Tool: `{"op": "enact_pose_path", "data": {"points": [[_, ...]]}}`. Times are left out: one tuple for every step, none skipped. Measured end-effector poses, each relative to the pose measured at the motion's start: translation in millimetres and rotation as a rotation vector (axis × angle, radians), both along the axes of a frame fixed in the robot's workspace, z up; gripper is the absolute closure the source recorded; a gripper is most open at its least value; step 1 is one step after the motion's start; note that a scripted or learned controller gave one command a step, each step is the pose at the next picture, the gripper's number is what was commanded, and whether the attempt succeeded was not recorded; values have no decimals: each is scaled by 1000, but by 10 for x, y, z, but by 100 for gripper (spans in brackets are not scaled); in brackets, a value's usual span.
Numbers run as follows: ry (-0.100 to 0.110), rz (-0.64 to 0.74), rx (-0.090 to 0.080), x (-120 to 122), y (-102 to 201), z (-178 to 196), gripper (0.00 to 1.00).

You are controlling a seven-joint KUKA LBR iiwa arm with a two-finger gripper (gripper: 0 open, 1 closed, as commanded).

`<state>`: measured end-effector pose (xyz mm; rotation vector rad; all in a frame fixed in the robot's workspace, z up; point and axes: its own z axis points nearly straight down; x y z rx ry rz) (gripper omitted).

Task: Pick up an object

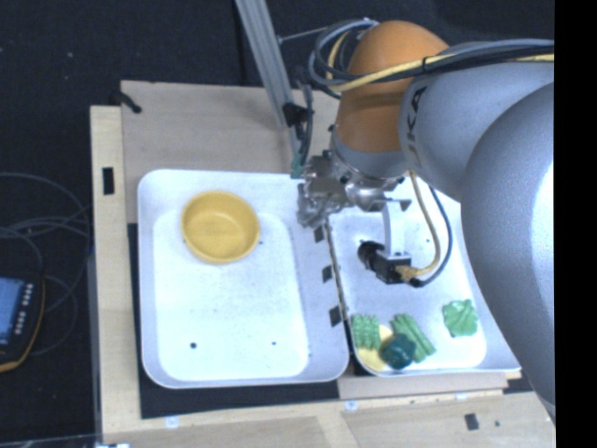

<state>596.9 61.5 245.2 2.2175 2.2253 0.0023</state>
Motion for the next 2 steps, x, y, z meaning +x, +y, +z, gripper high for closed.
{"op": "enact_pose_path", "data": {"points": [[1,-3,-2,178,254,-102,100],[1,-4,-2,178,243,-96,0]]}}
